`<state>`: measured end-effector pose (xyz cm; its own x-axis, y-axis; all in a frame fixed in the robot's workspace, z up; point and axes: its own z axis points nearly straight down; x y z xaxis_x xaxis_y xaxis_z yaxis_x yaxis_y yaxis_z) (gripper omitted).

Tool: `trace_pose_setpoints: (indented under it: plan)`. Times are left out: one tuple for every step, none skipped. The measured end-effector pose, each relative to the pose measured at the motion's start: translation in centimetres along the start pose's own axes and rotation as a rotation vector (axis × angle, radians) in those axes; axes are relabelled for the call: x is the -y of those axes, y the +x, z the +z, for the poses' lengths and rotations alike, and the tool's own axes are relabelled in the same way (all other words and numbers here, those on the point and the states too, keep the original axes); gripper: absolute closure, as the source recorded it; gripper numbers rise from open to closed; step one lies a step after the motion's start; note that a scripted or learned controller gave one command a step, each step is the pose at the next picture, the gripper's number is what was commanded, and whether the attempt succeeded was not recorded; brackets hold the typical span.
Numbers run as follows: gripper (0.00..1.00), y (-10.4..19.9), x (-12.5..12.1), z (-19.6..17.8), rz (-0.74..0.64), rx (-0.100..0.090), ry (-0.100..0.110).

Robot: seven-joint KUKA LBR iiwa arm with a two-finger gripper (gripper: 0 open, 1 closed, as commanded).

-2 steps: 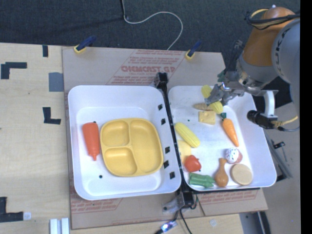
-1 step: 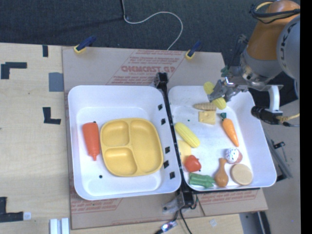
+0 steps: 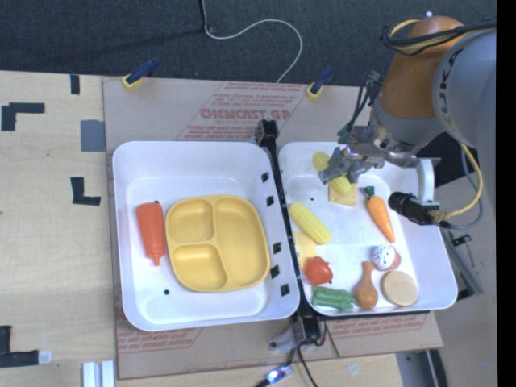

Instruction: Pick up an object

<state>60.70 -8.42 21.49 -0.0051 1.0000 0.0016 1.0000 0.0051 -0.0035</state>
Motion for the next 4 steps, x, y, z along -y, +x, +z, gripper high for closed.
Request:
trace_pose_setpoints:
  plan:
    - [1.0,4.4,2.6,-1.4,-0.001,-0.001,-0.001]
    - [1.0,8.9,6.0,-1.8,-0.001,0.0,0.001]
    - [1.0,8.5,5.2,-1.8,0.002,0.002,-0.002]
    - [1.0,8.0,5.6,0.2,0.004,0.003,0.001]
